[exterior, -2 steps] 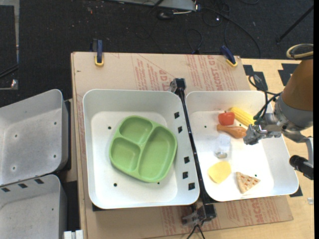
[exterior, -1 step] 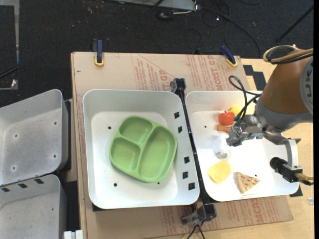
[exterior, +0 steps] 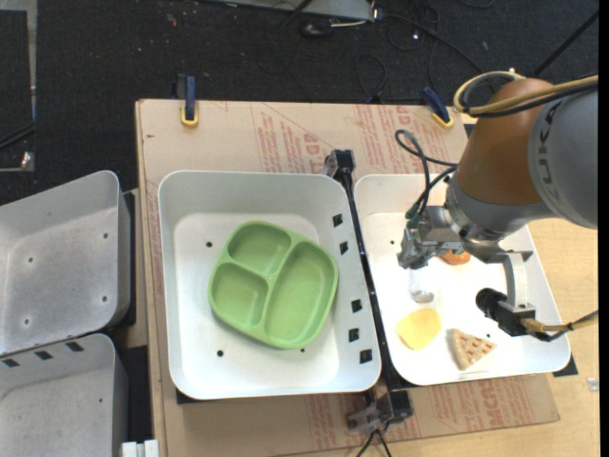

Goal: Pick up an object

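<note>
In the right bin (exterior: 390, 350) lie a pale yellow rounded piece (exterior: 420, 329), a tan pizza-slice wedge (exterior: 471, 347) and an orange object (exterior: 456, 255) mostly hidden under the arm. A small grey-white bit (exterior: 422, 297) lies just above the yellow piece. My gripper (exterior: 417, 272) hangs over the bin's middle, pointing down above that small bit and beside the orange object. Nothing shows between its fingers.
The left bin (exterior: 181, 255) holds a green three-compartment plate (exterior: 274, 283). A black divider with clips (exterior: 357, 255) runs between the bins. White trays (exterior: 57, 255) lie off the bench at the left. Cables cross the dark floor behind.
</note>
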Controlling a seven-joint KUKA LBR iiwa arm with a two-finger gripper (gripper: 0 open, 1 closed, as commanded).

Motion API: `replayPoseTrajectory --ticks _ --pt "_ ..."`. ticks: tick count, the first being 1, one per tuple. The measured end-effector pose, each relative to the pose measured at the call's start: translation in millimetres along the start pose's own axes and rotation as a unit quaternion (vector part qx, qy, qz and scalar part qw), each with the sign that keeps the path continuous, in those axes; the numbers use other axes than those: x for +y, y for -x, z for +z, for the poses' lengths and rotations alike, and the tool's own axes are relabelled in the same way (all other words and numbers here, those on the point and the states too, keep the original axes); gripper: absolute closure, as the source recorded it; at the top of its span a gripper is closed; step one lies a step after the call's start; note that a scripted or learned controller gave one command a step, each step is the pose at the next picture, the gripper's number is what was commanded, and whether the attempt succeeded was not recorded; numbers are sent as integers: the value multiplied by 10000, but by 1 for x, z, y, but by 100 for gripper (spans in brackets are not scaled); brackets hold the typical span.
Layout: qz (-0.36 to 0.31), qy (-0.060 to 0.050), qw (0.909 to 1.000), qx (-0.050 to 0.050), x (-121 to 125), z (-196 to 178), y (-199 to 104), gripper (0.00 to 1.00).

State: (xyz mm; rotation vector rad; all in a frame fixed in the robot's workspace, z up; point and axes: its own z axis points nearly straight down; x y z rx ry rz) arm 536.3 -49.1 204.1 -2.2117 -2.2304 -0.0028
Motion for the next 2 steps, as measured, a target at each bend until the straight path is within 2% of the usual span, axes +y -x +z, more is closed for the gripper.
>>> replayPoseTrajectory --ticks 2 --pt "1 -3 10000 -1 6 -1 -104 100"
